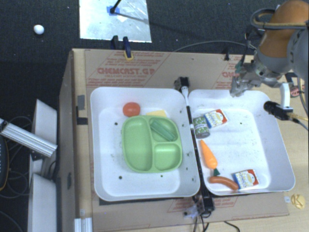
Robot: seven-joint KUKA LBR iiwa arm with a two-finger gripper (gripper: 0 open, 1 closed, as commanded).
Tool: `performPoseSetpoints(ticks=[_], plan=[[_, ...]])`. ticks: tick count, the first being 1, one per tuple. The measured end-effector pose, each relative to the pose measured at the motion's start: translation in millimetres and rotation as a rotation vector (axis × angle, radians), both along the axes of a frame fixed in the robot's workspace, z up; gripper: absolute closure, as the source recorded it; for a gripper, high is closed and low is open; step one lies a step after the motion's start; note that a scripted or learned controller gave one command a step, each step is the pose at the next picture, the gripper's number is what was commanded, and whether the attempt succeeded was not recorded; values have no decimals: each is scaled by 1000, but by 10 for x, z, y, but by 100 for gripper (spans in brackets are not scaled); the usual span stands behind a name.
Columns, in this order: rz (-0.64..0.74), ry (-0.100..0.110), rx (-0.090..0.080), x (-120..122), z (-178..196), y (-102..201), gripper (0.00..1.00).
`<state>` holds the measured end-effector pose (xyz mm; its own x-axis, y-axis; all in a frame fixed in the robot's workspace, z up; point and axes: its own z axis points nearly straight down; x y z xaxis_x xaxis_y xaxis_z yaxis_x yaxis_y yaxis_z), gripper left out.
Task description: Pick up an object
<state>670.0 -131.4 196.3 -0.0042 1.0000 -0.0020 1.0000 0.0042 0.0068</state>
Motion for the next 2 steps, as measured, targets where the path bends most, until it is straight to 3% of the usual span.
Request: performPoseSetpoints(ticks=[1,2], plan=[[0,3,1,-8,-16,2,0],[0,8,3,-19,-1131,115,0]])
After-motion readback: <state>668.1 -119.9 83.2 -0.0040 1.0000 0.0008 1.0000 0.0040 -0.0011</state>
